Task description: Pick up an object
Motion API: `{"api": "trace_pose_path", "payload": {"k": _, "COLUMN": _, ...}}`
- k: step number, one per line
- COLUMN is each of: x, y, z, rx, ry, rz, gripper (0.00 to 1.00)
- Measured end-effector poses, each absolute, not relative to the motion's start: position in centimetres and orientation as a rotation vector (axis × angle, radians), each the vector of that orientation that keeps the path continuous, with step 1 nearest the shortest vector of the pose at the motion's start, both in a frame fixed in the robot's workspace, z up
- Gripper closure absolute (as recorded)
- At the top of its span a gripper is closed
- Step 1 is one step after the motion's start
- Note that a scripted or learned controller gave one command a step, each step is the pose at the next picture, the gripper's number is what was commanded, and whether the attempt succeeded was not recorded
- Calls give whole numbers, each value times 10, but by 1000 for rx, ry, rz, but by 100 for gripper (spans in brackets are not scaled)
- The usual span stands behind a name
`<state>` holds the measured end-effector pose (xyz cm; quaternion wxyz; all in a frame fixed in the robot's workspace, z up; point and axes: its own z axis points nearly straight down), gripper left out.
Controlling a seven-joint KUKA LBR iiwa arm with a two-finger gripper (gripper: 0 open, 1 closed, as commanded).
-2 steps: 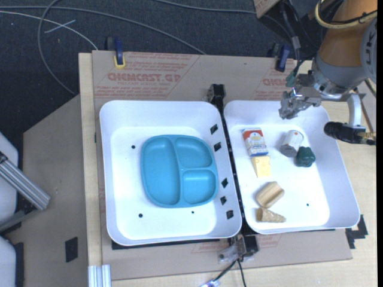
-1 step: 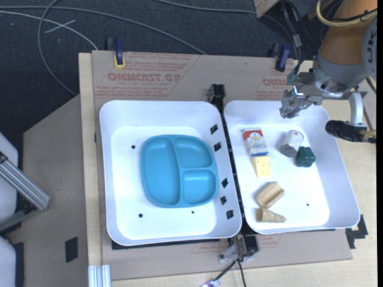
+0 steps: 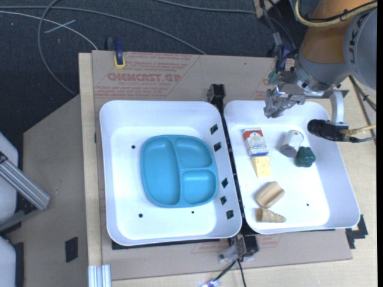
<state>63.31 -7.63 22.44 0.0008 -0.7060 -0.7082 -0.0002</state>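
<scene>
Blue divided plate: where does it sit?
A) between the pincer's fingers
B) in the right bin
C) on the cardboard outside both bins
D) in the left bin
D: the blue divided plate lies flat on the floor of the left bin.

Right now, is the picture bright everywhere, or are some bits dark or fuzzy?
In the camera view the light is bright and even: the two white bins look nearly washed out, the blue plate shows soft sheen, and shadows are faint. The dark floor at the top stays dim. The gripper looks a bit soft, while the small red and white box is fairly sharp.
</scene>
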Motion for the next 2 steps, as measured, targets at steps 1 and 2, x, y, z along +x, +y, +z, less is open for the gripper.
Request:
{"api": "trace_pose_path", "payload": {"k": 1, "x": 629, "y": -12, "z": 224, "rx": -2211, "ry": -2226, "rz": -1, "gripper": 100}}
{"api": "trace_pose_path", "payload": {"k": 2, "x": 630, "y": 42, "z": 236, "rx": -2214, "ry": -2228, "rz": -5, "gripper": 100}}
